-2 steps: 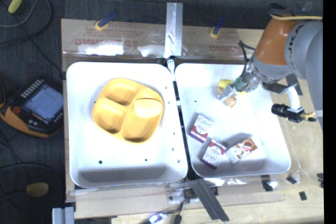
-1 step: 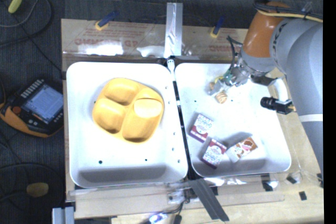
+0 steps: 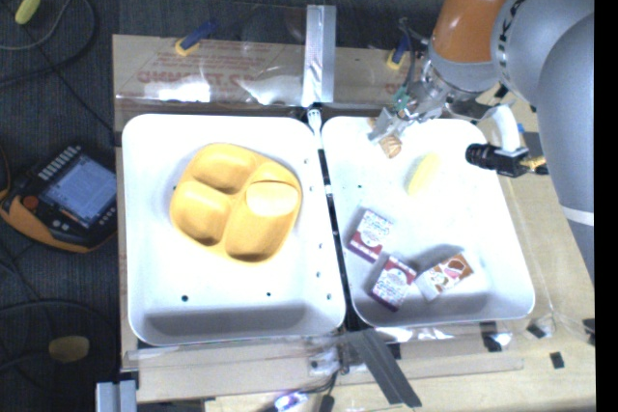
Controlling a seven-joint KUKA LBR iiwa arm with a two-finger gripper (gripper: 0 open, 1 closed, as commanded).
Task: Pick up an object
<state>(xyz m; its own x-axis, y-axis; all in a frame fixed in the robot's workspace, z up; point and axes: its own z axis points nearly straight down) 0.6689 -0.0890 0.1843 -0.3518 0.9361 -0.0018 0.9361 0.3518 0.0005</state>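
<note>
Over the right bin's (image 3: pixel 502 236) far corner, the gripper (image 3: pixel 394 132) hung with a small brown object (image 3: pixel 390 146) pinched between its fingers; the lift looked underway, and next called for raising it clear.

Bench (image 3: pixel 145 63) carries two white bins: left bin (image 3: pixel 154 304), right bin (image 3: pixel 502 294), side by side.

Pretty bright, even light from overhead; the white bins (image 3: pixel 328 207) are nearly blown out, soft shadows inside their near walls, whole picture slightly soft and grainy.
</note>
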